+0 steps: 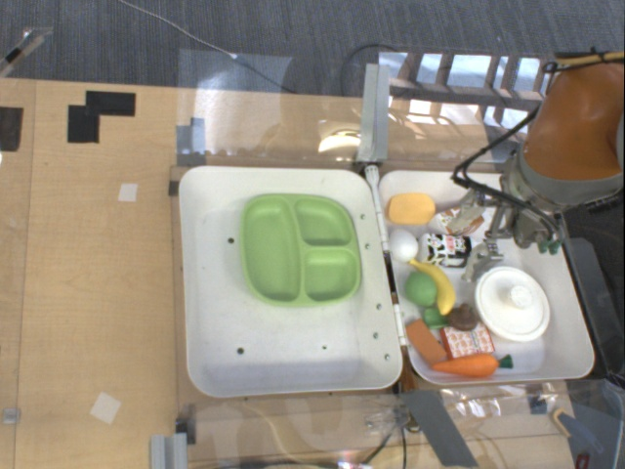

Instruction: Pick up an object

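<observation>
Objects for picking all lie in the right-hand white bin [576, 350], packed toward its left and front. From back to front: a yellow-orange bun-shaped piece [411, 208], a small white egg-like ball [402, 246], a small black-and-white carton [449, 249], a yellow banana [436, 281] curving over a green round fruit [422, 289], a dark brown lump [463, 316], a red-and-white box [468, 340], an orange sausage-shaped piece [425, 340], and a carrot [469, 365] along the front wall. A white lidded bowl [511, 302] sits to the right of these, just beside the banana's end.

The left-hand white bin [210, 360] holds a green divided plate [300, 248], lying flat near its middle.

The grey arm [576, 125], with its orange band, reaches in from the right over the back of the right bin. Its gripper [488, 228] hangs between the carton and the lidded bowl, close above them. Whether its fingers are spread or closed is not clear at this angle, and nothing can be seen held between them.

Judging by this, the pick is not yet done: every item appears to rest in the bin, none lifted. What remains is closing on one item, probably the carton or something near it, and raising it clear.
</observation>
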You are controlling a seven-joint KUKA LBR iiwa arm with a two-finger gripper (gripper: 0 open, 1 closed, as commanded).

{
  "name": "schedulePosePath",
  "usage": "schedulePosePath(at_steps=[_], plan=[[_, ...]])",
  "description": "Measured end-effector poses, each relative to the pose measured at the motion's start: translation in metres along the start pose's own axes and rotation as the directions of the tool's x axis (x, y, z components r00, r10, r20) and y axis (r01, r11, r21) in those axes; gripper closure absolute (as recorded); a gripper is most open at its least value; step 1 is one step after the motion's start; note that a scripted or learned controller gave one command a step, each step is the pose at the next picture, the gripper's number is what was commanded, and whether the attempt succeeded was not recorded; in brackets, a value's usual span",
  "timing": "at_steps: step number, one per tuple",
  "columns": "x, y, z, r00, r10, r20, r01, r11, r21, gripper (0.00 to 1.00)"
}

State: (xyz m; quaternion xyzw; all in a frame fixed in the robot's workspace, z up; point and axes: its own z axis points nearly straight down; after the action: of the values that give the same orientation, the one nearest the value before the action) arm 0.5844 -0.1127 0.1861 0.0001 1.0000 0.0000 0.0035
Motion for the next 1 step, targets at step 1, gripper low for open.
schedulePosePath(at_steps=[1], plan=[[-0.0092,0.0139,0.0887,1.0,0.027,0.004,-0.027,1.0,0.0,0.0]])
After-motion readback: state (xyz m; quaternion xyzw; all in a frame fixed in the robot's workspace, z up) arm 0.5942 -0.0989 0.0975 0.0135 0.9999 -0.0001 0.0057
